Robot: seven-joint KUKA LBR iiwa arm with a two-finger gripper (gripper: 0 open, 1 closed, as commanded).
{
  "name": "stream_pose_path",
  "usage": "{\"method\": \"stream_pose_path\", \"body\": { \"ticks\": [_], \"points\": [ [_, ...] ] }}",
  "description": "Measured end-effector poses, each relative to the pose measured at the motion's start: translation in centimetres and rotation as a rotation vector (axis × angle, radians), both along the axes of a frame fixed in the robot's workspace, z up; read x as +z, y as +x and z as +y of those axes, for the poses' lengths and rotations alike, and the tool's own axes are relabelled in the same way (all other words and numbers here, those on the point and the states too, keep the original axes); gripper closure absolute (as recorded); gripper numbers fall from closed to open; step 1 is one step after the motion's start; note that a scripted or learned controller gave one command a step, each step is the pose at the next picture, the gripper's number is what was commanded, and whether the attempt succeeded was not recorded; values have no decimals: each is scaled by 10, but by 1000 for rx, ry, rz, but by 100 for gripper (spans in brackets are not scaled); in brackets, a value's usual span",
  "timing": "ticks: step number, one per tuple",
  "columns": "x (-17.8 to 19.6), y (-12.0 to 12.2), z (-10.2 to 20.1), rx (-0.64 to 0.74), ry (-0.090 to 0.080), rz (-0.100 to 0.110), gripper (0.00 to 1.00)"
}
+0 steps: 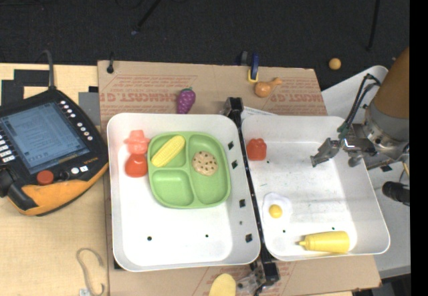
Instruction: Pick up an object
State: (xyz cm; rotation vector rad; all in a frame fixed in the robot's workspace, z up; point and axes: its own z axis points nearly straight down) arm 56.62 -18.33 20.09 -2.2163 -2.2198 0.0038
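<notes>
Nothing has been picked up yet, so almost all of the job is left. The gripper (340, 152) hangs over the right bin (374, 188), near its far right side. Its two fingers (324, 153) are spread apart, and there is nothing between them.

I will use the right bin as my landmark. Three toys lie inside it. A small red block (257, 149) sits in its far left corner. A toy fried egg (275, 209) lies by its left wall, closer to me. A yellow mustard bottle (325, 242) lies on its side along the near wall. The gripper is well apart from all three. My guess is that it must move over one of them, go down, and close before it can lift anything.

The arm (394, 97) comes in from the right of this bin. The wrist is bent so the fingers point across the bin toward its left wall.

To the left of the right bin is the left bin (127, 228). It holds a green tray (180, 191) with a toy corn cob (166, 150) and a cookie (204, 164) on it, and a red figure (136, 153) just beside the tray.
</notes>
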Motion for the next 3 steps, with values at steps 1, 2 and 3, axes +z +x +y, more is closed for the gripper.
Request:
{"method": "stream_pose_path", "body": {
  "ticks": [1,2,3],
  "points": [
    [-57,-10,4,0,1,3,0],
    [-111,-11,7,0,1,1,0],
    [-98,-11,5,-5,0,-2,100]
  ]
}}
